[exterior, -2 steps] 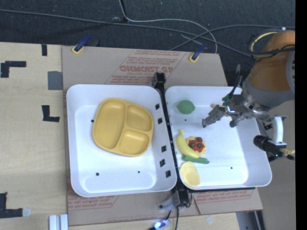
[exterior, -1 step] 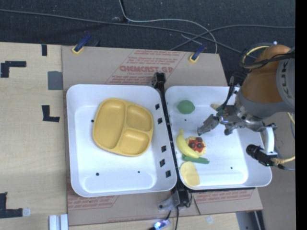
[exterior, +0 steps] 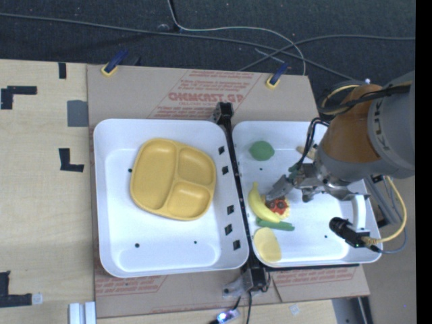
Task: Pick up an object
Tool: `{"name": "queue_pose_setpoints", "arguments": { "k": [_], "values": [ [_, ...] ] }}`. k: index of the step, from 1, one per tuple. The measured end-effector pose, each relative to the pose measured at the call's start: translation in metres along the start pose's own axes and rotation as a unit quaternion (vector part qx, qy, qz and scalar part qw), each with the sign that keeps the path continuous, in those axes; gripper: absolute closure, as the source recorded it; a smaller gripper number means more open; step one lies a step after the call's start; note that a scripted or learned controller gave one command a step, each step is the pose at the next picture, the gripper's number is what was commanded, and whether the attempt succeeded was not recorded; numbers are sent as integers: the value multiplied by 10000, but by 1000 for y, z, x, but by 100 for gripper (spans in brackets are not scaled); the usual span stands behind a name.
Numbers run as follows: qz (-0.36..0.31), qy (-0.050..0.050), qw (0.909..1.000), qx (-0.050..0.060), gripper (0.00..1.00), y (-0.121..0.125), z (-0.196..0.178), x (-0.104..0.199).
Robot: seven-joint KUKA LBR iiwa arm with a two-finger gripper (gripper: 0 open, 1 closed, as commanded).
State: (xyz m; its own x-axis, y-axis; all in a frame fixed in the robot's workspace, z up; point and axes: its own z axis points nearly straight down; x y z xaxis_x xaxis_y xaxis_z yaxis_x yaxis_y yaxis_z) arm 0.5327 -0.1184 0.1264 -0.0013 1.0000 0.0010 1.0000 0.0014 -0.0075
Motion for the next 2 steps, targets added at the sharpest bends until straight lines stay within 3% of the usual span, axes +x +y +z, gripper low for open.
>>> {"name": "queue_pose_setpoints", "arguments": {
  "k": [1, 2],
  "values": [
    [-7, -2, 10000, -20, 100, 1, -13, 0],
    [-4, -8, 10000, -58, 100, -3, -71, 8]
  ]
}}
